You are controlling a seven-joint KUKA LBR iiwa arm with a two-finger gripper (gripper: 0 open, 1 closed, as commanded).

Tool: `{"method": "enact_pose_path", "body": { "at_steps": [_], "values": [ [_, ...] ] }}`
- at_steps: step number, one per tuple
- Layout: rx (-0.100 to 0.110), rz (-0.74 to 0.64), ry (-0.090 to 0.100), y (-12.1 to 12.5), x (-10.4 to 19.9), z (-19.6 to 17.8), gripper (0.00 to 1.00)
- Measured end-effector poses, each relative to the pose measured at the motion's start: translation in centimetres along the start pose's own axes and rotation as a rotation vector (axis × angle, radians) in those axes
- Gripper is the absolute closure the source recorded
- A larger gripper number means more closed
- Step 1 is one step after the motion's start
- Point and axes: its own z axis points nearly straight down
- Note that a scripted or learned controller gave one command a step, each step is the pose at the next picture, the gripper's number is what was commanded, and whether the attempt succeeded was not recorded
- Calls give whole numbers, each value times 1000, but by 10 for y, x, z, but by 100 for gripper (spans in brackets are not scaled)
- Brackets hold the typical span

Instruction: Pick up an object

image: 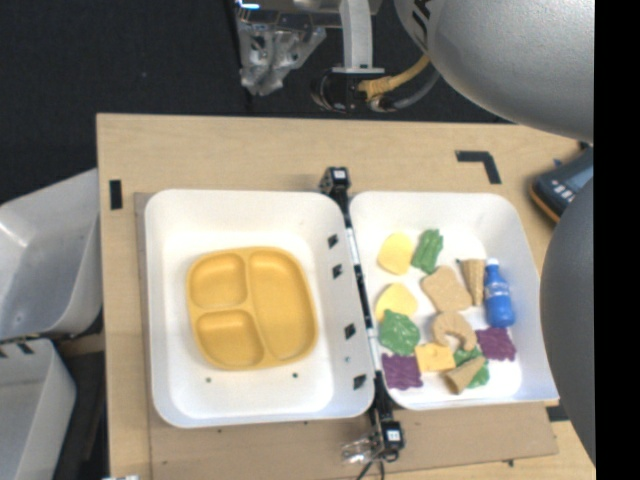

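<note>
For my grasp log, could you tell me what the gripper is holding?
Nothing: the gripper hangs above the bench, away from both bins, with nothing between its fingers.

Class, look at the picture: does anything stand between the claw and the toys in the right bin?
Nothing visible does. The claw hangs at the top of the view, beyond the bench's far edge, well above and apart from the right bin. The toys, such as the blue bottle, lie uncovered with open space over them.
</note>
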Motion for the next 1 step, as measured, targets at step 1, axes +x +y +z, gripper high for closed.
{"method": "enact_pose_path", "body": {
  "at_steps": [1],
  "values": [
    [-3,3,0,-7,-2,10,100]
  ]
}}
